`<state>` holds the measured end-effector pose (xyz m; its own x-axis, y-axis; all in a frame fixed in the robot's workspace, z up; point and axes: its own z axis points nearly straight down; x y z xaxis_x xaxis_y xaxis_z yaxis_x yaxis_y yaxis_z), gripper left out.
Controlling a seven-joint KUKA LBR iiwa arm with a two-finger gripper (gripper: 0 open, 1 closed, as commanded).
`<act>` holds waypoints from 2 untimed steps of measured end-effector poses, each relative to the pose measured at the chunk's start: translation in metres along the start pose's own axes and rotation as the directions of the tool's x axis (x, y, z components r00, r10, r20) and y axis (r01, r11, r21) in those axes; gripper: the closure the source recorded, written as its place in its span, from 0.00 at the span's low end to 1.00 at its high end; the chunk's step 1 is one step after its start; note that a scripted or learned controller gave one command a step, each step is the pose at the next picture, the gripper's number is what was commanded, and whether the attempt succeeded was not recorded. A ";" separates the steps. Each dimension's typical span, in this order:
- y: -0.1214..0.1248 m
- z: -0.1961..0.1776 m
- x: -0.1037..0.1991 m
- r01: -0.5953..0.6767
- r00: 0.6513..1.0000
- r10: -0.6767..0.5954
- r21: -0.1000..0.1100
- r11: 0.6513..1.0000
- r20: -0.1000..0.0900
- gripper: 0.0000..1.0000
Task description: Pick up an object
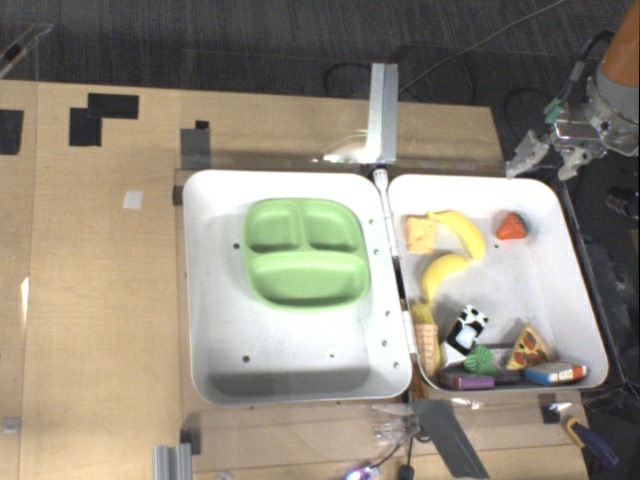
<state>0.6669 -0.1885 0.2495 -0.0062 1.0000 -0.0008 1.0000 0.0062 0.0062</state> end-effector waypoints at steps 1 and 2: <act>-0.025 0.152 0.044 0.102 0.995 -0.102 -0.003 0.995 0.000 0.00; -0.023 0.140 0.045 0.103 0.995 -0.103 -0.007 0.995 0.000 1.00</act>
<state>0.6445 -0.1441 0.1094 -0.1087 0.9941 -0.0011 0.9940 0.1088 0.0135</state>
